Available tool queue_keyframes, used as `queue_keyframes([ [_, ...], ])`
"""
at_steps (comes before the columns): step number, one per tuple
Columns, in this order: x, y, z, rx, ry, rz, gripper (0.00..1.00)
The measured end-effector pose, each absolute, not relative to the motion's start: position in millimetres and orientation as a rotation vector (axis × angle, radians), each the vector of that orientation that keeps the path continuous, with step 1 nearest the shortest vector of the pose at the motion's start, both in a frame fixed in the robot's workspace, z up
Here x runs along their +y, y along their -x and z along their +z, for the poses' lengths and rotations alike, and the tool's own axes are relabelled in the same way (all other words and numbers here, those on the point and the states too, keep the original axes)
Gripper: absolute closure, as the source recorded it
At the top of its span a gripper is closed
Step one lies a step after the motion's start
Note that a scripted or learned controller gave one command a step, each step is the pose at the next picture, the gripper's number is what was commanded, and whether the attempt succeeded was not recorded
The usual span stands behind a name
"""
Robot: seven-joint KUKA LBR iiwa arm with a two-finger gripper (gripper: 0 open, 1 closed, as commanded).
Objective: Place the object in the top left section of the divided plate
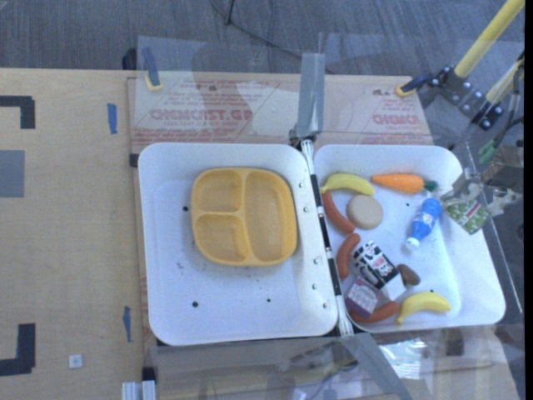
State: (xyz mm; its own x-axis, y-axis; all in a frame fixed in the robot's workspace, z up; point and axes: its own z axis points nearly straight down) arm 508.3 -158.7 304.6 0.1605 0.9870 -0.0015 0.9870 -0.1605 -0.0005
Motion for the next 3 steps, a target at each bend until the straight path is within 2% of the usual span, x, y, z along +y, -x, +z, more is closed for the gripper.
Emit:
queue_keyframes([
  [1, -93.7, -538.1, 257.6, 2.016, -2.41, -0.001, 1.0],
  [2, -108.5, -527.5, 247.9, 2.053, -2.38, -0.001, 1.0],
  [3, -41.6, -541.3, 184.1, 2.121, -2.32, -0.001, 1.0],
])
